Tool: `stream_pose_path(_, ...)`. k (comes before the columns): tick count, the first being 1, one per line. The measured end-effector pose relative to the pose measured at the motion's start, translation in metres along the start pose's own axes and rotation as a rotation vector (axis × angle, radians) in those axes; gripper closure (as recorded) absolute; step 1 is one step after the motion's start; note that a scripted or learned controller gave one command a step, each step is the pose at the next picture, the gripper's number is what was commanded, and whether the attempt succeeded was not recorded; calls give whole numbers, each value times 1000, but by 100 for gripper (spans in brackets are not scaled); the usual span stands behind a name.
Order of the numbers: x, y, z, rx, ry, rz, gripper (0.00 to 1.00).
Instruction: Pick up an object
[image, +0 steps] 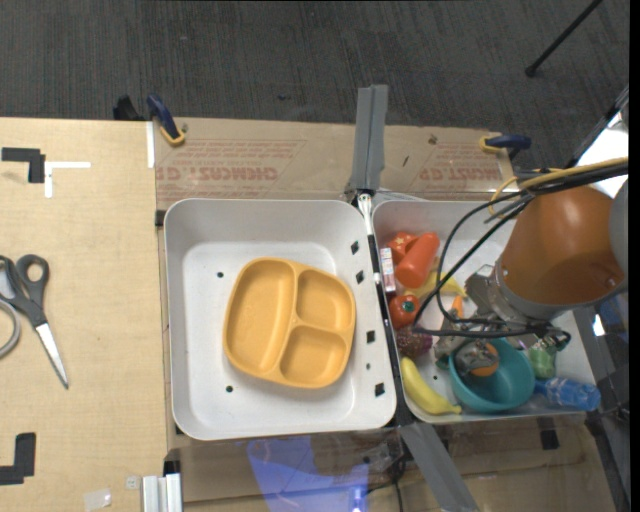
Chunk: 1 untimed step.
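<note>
One yellow divided plate (290, 323) fills the left bin (185, 300); toys crowd the right bin (420, 215).

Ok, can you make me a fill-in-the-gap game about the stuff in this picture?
1. The yellow plate lies in the ____ bin.
2. The plate has ____ compartments.
3. The banana lies beside a ____ bowl.
4. On the bench left of the bins lies a pair of ____.

Missing words: left; three; teal; scissors
</note>
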<state>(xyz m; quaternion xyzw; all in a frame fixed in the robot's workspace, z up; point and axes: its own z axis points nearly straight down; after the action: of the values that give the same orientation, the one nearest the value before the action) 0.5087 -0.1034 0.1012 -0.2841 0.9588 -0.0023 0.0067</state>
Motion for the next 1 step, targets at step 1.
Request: stream_pose_path(1,-49,-23,6,-1,4,277,100)
